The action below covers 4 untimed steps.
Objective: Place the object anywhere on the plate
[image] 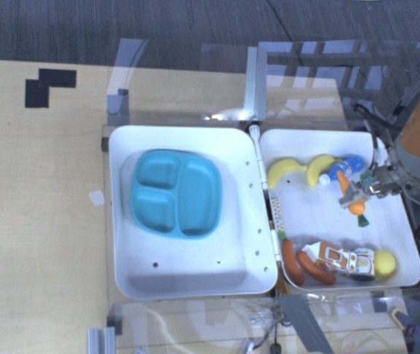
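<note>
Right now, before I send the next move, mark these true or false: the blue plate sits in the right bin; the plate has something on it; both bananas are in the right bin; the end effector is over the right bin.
1. The blue divided plastic plate sits in the right white bin. False: it sits in the left white bin.
2. The plate has something on it. False: its compartments are bare.
3. Both yellow toy bananas lie in the right bin. True.
4. The end effector is over the right bin. True.
</note>
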Tool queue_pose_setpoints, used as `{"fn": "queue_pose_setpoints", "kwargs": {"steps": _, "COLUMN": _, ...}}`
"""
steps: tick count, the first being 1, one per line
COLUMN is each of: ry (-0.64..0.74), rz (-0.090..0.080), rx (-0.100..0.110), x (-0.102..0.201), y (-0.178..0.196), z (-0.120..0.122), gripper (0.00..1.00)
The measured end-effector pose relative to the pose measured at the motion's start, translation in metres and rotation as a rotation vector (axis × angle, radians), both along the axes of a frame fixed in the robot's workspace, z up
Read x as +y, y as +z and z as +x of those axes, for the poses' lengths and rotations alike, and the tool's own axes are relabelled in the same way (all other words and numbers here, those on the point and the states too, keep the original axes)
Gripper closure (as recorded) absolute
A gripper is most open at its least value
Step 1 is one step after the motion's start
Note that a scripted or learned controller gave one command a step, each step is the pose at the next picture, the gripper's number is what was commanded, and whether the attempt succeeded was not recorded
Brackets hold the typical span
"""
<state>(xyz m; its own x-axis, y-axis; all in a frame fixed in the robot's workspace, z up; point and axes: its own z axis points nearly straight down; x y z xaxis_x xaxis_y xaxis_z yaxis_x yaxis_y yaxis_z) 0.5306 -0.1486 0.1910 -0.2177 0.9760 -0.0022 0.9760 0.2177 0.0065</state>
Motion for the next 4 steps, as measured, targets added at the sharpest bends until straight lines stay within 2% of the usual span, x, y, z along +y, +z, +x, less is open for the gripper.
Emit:
{"fn": "queue_pose_setpoints", "kwargs": {"steps": 1, "ry": 0.215, "rz": -0.002, "rx": -0.003, "x": 0.048, "y": -0.085, "z": -0.041, "gripper": 1.00}}
{"fn": "queue_pose_setpoints", "kwargs": {"steps": 2, "ry": 0.315, "rz": -0.003, "rx": -0.001, "x": 0.044, "y": -0.013, "z": -0.042, "gripper": 1.00}}
{"fn": "queue_pose_setpoints", "kwargs": {"steps": 3, "ry": 0.299, "rz": -0.001, "rx": 0.001, "x": 0.121, "y": -0.006, "z": -0.035, "gripper": 1.00}}
{"fn": "queue_pose_setpoints", "kwargs": {"steps": 4, "ry": 0.307, "rz": 0.000, "rx": 0.001, "x": 0.205, "y": 0.038, "z": 0.003, "gripper": 1.00}}
